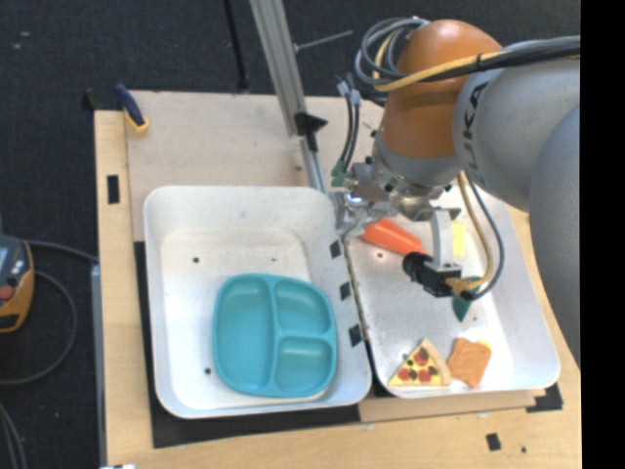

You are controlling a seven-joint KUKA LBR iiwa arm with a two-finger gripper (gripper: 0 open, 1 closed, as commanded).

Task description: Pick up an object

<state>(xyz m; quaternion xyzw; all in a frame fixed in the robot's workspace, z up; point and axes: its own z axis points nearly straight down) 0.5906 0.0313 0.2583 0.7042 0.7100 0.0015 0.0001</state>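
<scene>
An orange carrot-shaped piece (391, 234) lies in the right bin (387, 313), just below the gripper (371, 211) as we look down, so close that we cannot tell if the two touch. Nor can we tell whether the gripper is open or closed: the wrist and orange band cover it from above. The gripper hangs over the bin's far-left corner, approx. at the wall shared w/ the left bin (195, 233), so room is tight on that side and toward the far rim. Toward the near side the floor opens out. A bare white stretch runs from the carrot piece down to a pizza-slice toy (420, 365) and an orange square piece (471, 360). These two sit side by side against the near rim, well apart from the gripper. Left of the gripper, across the shared wall, a teal divided plate (275, 335) lies in the left bin's near half, w/ bare floor between it and that bin's far rim.
</scene>
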